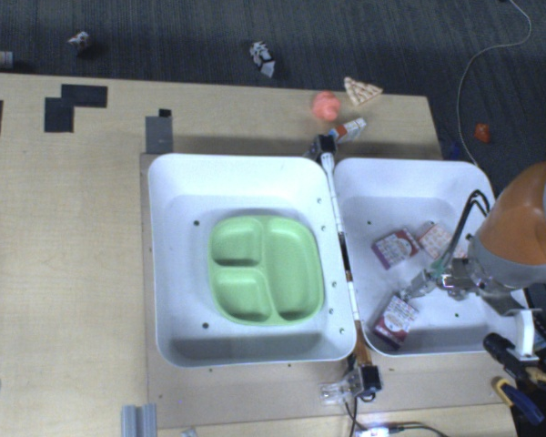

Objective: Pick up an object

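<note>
The right bin [382, 185] holds three small red-and-white packets. One packet [395, 247] lies near the bin's middle, with a second packet [434, 238] just to its right. The third packet [397, 319] rests by the bin's front edge. My gripper [422, 285] hangs low in the right bin, between the upper two packets and the front one, just above and to the right of the front packet. Its tip is small and blurred. The arm's orange band [525, 228] sits over the bin's right side and hides part of it.
The left bin [173, 244] holds a green divided plate [262, 268]. Behind the bins on the bench lie a pink ball [326, 106], a pizza-slice toy [362, 90] and a small tube [349, 130]. A thin divider runs between the two bins.
</note>
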Robot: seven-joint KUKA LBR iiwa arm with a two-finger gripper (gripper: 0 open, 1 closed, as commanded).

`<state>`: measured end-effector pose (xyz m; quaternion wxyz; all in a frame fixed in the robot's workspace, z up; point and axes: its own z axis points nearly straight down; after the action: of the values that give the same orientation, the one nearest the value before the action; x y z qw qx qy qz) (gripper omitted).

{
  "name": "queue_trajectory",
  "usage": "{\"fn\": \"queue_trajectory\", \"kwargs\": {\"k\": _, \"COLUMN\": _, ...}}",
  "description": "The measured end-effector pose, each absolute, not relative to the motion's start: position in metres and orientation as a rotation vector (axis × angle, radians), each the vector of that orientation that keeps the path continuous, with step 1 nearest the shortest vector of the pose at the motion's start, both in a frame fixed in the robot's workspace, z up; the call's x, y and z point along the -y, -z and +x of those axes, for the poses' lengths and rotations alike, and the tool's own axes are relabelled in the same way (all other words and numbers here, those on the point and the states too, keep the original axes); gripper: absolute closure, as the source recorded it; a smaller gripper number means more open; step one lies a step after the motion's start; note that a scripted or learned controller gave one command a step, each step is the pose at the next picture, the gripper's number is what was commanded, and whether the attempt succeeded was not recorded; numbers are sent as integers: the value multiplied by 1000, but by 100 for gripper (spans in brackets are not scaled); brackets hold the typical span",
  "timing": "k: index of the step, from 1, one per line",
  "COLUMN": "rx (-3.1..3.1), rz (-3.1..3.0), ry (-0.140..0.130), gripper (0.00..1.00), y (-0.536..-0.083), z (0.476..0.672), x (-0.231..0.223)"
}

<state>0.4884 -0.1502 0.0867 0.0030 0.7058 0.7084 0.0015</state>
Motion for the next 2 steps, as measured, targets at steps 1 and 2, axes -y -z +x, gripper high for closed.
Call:
{"fn": "queue_trajectory", "kwargs": {"k": 1, "rx": -2219, "rz": 2207, "ry": -11, "gripper": 100, "y": -98, "z": 491, "x": 150}}
{"fn": "queue_trajectory", "kwargs": {"k": 2, "rx": -2220, "rz": 2207, "ry": -10, "gripper": 0, "y": -98, "z": 491, "x": 150}}
